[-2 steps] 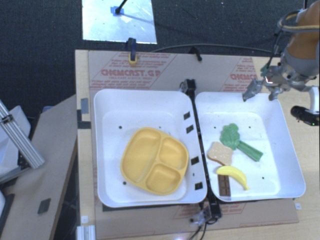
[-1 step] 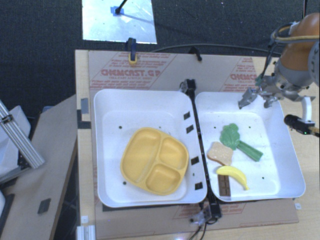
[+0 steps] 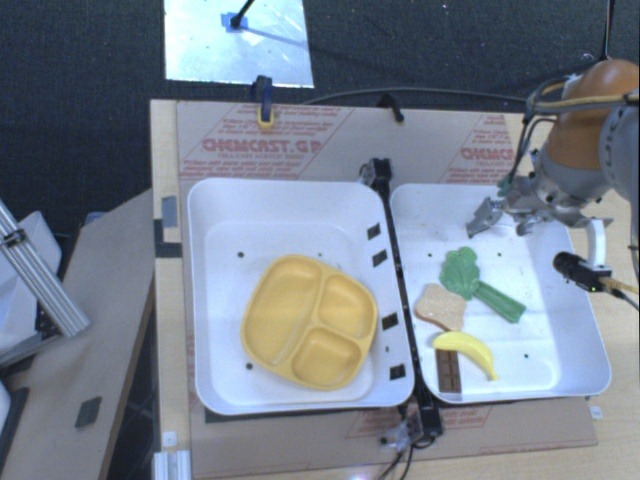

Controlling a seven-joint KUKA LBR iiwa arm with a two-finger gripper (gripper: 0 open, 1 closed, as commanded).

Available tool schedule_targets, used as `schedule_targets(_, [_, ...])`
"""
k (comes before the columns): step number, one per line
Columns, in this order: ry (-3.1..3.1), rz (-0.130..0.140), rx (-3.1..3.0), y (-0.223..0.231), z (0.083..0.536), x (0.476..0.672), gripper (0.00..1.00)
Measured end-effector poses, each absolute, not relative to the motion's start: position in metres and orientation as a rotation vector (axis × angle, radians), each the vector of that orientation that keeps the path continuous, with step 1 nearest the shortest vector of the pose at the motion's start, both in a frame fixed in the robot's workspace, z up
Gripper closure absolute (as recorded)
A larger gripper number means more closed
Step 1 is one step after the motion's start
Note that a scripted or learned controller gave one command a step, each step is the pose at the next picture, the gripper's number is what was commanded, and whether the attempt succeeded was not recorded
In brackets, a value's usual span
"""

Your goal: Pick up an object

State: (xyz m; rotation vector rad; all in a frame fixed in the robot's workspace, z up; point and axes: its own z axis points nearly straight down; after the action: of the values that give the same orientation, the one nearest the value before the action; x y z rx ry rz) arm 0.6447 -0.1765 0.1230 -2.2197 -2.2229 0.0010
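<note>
Dark speckled carpet surrounds your bench, and a printed board lies under two shallow white bins. Much of the arm is cut off at the right edge, so you see only its orange band and grey wrist. A dark chip under the banana is half covered, and what it is stays unclear. Clips along the divider between the bins are too small to read.

Your claw hangs over the far part of the right bin, its two grey fingers spread apart, with nothing between them. It touches none of the objects; the bare bin floor shows beneath it.

Your candidates sit in the near half of that bin, well apart from the claw. A green broccoli with a lobed head and a straight stalk lies slantwise. Just beside its head rests a tan bread slice, flat with rounded corners. Near that slice, towards the front wall, lies a smooth yellow banana, curved and glossy like plastic.

In the left bin you have a yellow tray, rounded, matte, split into three compartments, lying tilted against the bin floor.

A shiny metal sheet rests on the carpet beyond the bench.
</note>
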Motion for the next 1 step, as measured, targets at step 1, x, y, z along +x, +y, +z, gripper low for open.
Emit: schedule_targets(1, [-2.228,-0.005,-2.222,-0.1767,0.1369,0.6466,1.00])
